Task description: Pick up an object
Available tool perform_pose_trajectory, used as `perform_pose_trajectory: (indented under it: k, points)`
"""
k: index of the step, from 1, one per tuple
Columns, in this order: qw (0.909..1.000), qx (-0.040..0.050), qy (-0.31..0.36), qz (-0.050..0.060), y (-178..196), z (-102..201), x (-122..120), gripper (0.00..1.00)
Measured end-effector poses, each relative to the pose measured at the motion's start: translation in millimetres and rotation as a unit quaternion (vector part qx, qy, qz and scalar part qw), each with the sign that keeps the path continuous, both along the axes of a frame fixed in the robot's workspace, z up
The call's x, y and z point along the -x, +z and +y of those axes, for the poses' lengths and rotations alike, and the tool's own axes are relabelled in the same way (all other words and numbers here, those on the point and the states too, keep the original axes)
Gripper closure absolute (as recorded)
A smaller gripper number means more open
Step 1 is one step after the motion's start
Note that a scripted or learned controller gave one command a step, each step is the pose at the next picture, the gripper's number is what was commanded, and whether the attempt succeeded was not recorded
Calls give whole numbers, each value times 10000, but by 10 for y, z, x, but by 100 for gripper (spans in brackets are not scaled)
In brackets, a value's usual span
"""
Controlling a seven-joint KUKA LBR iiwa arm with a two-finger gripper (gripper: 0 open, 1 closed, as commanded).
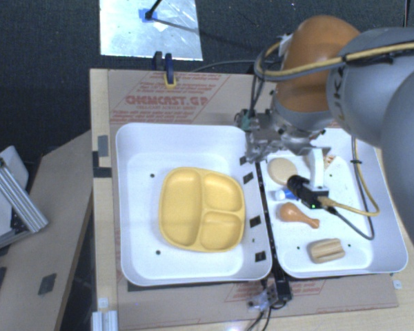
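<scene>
The right bin (383, 250) holds several small objects. A pale beige round piece (283, 169) lies near its left wall. An orange drumstick-shaped toy (298, 215) lies in the middle, and a tan bread-like block (326, 250) sits toward the front. A small blue item (279, 194) lies by the divider. My gripper (290, 149) hangs under the orange wrist band (317, 54), low over the back left of the right bin, just above the beige piece. I see nothing held in it.
The left bin (134, 185) holds a yellow divided plate (201, 209). A black part with a green light (308, 194) and a yellow cable (352, 211) trail across the right bin. The grey arm (386, 88) covers that bin's back right corner.
</scene>
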State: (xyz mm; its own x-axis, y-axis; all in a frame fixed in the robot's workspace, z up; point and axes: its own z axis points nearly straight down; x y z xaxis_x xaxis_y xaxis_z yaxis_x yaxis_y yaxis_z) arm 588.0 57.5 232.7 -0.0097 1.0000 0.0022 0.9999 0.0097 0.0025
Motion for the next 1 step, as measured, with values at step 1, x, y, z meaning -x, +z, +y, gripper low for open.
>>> perform_pose_trajectory:
  k: [1]
  points:
    - [10000,5,-8,9,-69,419,75,100]
